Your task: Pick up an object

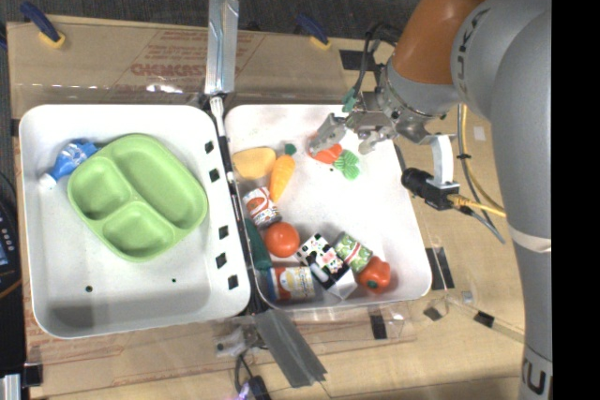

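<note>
- Nearest me, along the front edge of the right bin, a heap of toy groceries: a red pepper in the front right corner, a small green-labelled carton touching it, a black-and-white cow-print carton just beside that, and a bottle with an orange label lying on its side at the front wall.
- A red tomato sits just behind that bottle, with a small labelled can behind it, close to the bin's left wall.
- Further back by the same wall, an orange carrot leans against a yellow rounded piece.
- In the left bin, a green divided plate lies across the middle, with something blue tucked at its back left edge.
- Toward the back of the right bin the gripper hangs low, fingers spread apart; a small red strawberry with green leaves lies right below them, not pinched that I can see.
- The grey arm with its orange band comes in from the right.
</note>
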You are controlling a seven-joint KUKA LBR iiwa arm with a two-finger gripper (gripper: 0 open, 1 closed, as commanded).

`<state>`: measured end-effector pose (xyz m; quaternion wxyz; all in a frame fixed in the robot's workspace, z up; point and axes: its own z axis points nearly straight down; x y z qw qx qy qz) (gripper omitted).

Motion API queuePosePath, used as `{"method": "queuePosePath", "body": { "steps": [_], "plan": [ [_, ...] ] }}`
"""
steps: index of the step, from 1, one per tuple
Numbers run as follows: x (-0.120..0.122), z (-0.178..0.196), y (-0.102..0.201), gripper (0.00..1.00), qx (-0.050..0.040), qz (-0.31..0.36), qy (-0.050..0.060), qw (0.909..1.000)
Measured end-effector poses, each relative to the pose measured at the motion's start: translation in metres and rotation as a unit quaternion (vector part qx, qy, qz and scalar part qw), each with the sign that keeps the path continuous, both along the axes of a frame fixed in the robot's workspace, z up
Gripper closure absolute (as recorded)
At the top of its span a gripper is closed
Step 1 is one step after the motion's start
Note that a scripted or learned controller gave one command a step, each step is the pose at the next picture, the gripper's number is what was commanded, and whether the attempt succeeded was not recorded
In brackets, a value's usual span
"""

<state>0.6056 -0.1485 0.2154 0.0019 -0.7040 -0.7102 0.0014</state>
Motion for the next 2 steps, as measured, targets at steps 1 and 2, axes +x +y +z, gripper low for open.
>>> {"method": "queuePosePath", "body": {
  "steps": [1, 2],
  "plan": [
    [-0.01, -0.098, 0.04, 0.0, -0.0007, 0.089, -0.003, 0.996],
    [-0.011, -0.11, 0.04, 0.0, -0.0105, 0.111, -0.016, 0.9937]
  ]
}}
